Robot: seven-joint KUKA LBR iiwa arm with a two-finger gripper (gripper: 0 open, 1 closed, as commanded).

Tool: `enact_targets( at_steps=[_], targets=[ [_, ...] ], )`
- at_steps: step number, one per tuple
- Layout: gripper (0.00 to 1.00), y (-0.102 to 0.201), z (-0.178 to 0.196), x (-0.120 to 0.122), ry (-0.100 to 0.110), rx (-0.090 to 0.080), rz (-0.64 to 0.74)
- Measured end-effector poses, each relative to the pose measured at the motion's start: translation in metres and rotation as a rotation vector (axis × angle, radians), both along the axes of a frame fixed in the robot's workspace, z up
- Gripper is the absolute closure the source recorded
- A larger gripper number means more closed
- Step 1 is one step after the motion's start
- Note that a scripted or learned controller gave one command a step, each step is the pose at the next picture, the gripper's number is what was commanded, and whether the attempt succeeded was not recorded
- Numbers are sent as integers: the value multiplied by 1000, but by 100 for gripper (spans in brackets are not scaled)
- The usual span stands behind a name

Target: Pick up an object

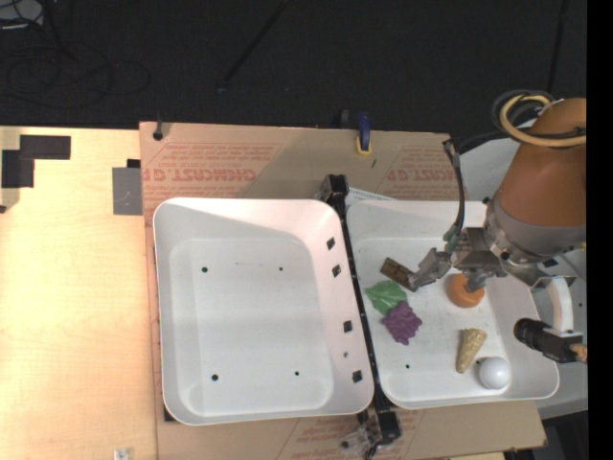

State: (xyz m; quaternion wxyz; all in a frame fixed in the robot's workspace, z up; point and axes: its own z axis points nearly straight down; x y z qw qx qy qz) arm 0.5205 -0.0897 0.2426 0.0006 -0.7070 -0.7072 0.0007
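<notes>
Five small things lie in the right bin (536,391) around the claw (431,268): a brown block (396,273) just left of its tips, a green piece (385,295) and purple cluster (403,322) below-left, an orange ball (466,290) just right. Whether the claw is spread or pressed together I cannot tell (nothing visibly sits in it). Such crowding could make it nudge the block aside or catch two things together.

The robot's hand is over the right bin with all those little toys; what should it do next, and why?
Probably lower a little toward the brown block. The hand sits right beside it, above the green piece and purple cluster, and nothing shows between its fingers yet.
</notes>
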Motion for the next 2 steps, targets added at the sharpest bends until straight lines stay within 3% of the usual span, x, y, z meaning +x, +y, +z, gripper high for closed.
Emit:
enact_targets(
  at_steps=[1, 2],
  targets=[
    [100, 0, 10, 0, 2, 1, -1],
    [100, -114, 22, -29, 0, -4, -11]
  ],
)
